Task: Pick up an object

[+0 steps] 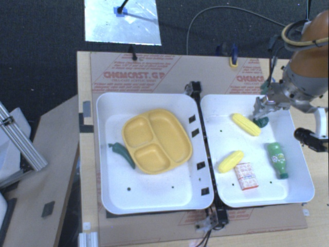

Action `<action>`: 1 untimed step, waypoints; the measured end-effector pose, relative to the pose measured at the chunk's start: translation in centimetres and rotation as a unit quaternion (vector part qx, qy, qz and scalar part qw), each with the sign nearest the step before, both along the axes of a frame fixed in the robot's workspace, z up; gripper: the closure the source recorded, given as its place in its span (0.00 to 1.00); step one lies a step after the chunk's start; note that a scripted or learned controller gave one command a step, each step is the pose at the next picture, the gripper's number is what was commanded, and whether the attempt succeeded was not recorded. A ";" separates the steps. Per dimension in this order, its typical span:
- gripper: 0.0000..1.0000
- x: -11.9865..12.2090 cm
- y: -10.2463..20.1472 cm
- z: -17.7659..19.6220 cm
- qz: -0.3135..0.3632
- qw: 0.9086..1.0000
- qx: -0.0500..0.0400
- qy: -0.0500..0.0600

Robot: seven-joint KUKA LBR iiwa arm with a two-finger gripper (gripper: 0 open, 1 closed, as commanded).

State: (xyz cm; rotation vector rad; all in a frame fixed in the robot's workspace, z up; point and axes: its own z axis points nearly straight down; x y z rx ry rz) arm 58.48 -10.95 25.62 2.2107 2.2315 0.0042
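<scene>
The right bin [300, 181] holds a yellow corn cob [245, 124] near its back, a smaller yellow piece [231, 161], a red and white box [246, 176] and a green bottle [277, 160] lying on its side. My gripper [261, 112] hangs over the bin's back right part, just right of the corn cob's far end. A small dark teal thing [263, 121] lies right under it. Whether the gripper touches it is unclear.
In the left bin [103, 153], a yellow divided plate [156, 140] lies beside a dark green pepper-like piece [122, 153]. A black hinge strip [201, 148] runs between the bins. A shiny square sheet [122, 14] lies beyond the bench.
</scene>
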 end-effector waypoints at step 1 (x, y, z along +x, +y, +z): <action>1.00 -1.2 4.6 0.3 0.000 1.000 0.000 0.001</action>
